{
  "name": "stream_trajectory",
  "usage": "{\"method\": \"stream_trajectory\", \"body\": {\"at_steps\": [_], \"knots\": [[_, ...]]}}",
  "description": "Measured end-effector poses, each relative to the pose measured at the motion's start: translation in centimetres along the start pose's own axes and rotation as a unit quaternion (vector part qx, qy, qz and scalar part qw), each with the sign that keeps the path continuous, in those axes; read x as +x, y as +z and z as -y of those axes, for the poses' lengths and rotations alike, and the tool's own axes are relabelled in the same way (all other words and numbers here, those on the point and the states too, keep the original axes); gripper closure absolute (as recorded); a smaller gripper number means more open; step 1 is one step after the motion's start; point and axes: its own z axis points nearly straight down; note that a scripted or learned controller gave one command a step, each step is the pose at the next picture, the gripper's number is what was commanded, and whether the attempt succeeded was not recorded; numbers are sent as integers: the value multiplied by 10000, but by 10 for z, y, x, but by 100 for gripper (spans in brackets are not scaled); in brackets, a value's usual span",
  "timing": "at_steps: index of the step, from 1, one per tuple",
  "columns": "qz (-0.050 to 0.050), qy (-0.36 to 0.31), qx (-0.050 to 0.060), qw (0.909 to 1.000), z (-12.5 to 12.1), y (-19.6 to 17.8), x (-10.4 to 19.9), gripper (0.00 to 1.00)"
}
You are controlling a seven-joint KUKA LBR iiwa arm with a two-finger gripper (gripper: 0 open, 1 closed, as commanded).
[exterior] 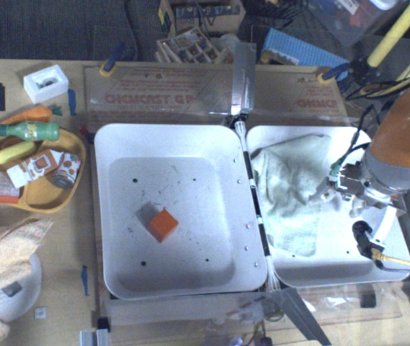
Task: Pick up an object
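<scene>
Bench front: bare wooden edge below both bins, with a pale cloth heap (3,254) at the near left corner.
Orange block (164,224): lies alone on the floor of the left bin (111,157), near its middle, well apart from the arm; probably the easiest pick, free on every side.
Right bin (320,265): holds a crumpled white towel (291,182) bunched toward the dividing wall.
Gripper (343,186): sits low over the right bin, just beside the towel's right edge, seemingly aimed at the cloth; finger state cannot be told.
Arm (399,146): reaches in from the right, orange band above the wrist.
Yellow bowl (28,200): far left, holding toy food, outside both bins.
</scene>
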Motion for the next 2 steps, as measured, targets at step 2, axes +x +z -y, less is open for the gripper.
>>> {"method": "stream_trajectory", "body": {"at_steps": [2], "knots": [[3, -523, -14, 9986, -25, -25, -11, 0]]}}
